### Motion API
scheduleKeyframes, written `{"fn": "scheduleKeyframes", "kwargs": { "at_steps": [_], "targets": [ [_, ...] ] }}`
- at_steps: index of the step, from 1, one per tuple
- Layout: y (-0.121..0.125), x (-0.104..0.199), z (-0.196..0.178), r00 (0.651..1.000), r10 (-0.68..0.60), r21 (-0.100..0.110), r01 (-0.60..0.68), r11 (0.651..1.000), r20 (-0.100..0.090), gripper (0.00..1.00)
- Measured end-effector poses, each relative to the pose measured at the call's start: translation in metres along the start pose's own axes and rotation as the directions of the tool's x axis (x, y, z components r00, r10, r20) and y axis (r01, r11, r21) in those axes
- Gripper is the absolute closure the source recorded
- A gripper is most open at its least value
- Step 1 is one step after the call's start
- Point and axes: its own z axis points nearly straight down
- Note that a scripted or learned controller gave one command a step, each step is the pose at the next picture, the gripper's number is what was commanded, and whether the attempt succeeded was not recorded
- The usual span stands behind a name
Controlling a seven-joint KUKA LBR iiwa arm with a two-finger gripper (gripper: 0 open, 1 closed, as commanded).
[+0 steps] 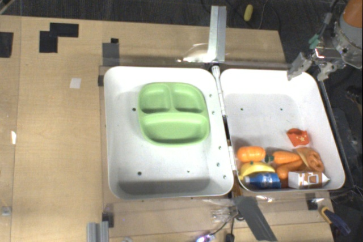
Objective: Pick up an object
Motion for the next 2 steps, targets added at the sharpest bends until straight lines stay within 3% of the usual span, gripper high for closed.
{"fn": "scheduleKeyframes", "kwargs": {
  "at_steps": [1, 2],
  "targets": [
    [0.021, 0.041, 0.135, 0.999, -0.046, 0.003, 0.046, 0.999, -0.001, 0.0],
    [-0.072, 0.027, 0.179, 1.0, -0.03, -0.01, 0.03, 0.999, 0.001, 0.0]
  ]
}}
